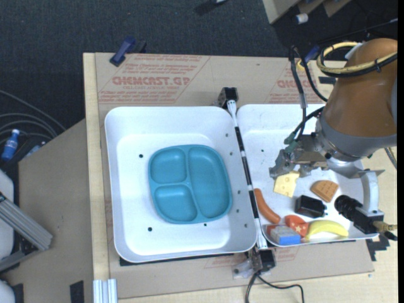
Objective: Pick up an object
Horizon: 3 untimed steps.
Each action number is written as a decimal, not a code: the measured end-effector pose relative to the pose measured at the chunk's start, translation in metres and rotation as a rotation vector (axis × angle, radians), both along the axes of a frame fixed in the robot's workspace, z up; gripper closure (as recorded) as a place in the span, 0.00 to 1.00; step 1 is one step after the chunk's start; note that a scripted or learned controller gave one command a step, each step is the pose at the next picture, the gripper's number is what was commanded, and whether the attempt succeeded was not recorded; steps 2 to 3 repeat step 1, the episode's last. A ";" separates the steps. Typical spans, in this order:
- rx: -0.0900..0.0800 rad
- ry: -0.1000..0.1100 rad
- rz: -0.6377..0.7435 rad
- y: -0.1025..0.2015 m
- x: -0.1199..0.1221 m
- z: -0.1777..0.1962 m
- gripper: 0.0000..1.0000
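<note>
1. While the gripper (285,164) hangs low in the right bin (265,122), I cannot tell from here whether it is released or clenched, and nothing shows in its grasp.
2. The cheese wedge (286,184) lies just below the gripper, the likeliest target in my judgement.
3. Beside the cheese: a cracker (324,190) to its right, a black block (310,205) below-right, a sausage (266,206) below-left.
4. Further below the cheese sit a tomato (295,223), a blue piece (288,238) and a banana (326,230), crowded together.
5. Risk: a descent slightly off could push the cheese into its neighbours or pinch two things.
6. Left of the cheese, the other bin (126,131) holds a blue plate (189,183).
</note>
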<state>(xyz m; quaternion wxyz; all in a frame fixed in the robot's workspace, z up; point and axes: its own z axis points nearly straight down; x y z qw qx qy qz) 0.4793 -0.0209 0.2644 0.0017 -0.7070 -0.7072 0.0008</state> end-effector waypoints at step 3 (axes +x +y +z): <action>-0.002 -0.005 -0.001 -0.024 0.038 -0.003 1.00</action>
